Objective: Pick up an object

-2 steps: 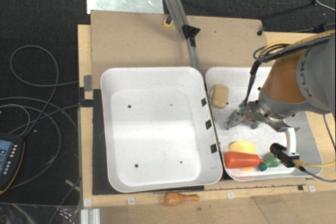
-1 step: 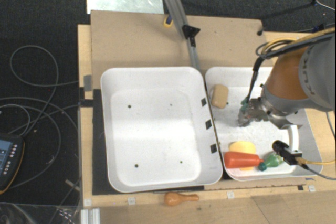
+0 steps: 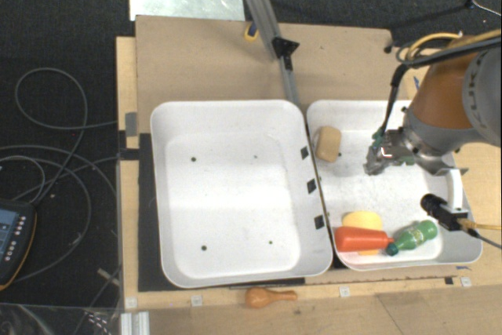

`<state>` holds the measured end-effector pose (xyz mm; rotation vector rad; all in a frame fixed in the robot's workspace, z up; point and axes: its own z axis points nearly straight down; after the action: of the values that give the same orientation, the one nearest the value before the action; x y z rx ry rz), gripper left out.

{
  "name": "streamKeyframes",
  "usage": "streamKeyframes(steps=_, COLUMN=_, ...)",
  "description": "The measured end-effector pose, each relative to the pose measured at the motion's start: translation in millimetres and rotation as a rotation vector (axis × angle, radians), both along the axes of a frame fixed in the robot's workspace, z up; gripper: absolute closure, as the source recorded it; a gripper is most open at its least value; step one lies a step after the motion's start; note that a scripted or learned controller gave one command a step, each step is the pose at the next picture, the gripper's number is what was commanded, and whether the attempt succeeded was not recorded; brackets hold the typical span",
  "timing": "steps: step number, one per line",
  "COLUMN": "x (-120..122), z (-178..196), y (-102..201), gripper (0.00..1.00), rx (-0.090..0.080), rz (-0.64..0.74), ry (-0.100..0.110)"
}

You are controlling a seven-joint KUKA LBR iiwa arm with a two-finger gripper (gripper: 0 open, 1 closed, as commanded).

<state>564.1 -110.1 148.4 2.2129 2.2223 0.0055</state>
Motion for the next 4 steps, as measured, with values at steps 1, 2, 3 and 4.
streamKeyframes(steps=1, x=-2, z=54, y=9, gripper=1.0, rx=0.0, rz=0.002, ry=-0.001)
streamKeyframes(steps=2, x=-1, z=77, y=9, gripper=1.0, rx=0.001, rz=0.002, ry=0.002)
streamKeyframes(steps=3, x=31, z=82, y=64, gripper=1.0, rx=0.003, rz=0.007, ry=0.001)
streamKeyframes(steps=4, x=53, z=89, y=123, gripper=1.0, rx=0.004, rz=0.008, ry=0.002)
